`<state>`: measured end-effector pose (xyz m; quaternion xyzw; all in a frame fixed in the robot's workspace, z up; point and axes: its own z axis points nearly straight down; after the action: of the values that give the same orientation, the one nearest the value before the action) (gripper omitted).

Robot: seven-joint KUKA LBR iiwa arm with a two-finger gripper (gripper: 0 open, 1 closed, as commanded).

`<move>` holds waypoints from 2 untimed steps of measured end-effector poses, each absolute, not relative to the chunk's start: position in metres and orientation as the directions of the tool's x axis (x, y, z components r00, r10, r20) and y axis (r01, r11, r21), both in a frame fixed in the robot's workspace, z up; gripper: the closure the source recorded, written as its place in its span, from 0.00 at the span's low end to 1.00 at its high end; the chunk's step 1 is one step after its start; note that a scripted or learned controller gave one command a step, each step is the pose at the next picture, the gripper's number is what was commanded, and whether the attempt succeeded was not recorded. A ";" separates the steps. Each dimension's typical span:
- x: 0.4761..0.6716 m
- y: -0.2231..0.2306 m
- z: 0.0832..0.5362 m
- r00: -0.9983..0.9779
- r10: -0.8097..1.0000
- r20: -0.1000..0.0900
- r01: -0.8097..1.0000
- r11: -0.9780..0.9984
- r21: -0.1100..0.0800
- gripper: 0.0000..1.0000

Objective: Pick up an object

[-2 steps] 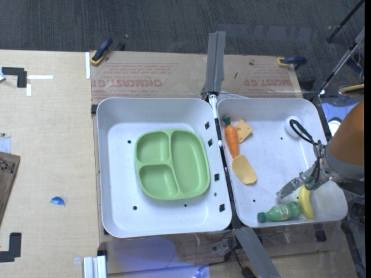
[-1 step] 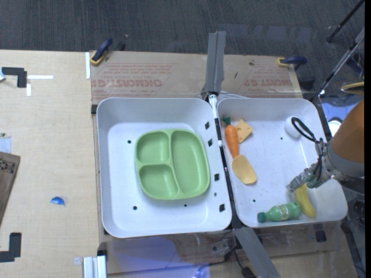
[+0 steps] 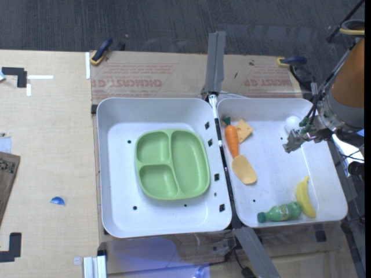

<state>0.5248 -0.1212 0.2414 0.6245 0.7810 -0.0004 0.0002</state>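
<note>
Carrot (image 3: pixel 232 141) lies lengthwise, green top toward far wall; gripper (image 3: pixel 294 140) state unclear.

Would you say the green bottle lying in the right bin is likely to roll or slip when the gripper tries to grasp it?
Probably yes. The green bottle lies on its side, so its round body may roll if nudged. Its glossy surface looks slippery. The banana close beside it might block rolling that way.

cardboard sheet (image 3: pixel 174 74) behind bins — red print, upside down — partly readable: "CHEMAZ"
</note>
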 end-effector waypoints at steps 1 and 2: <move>0.525 -0.121 0.241 -0.220 0.975 -0.001 0.975 0.220 -0.001 0.00; 0.516 -0.102 0.091 -0.314 0.949 0.000 0.949 0.314 -0.001 0.00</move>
<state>0.5157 -0.1023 0.0913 0.5857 0.8106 -0.0004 -0.0001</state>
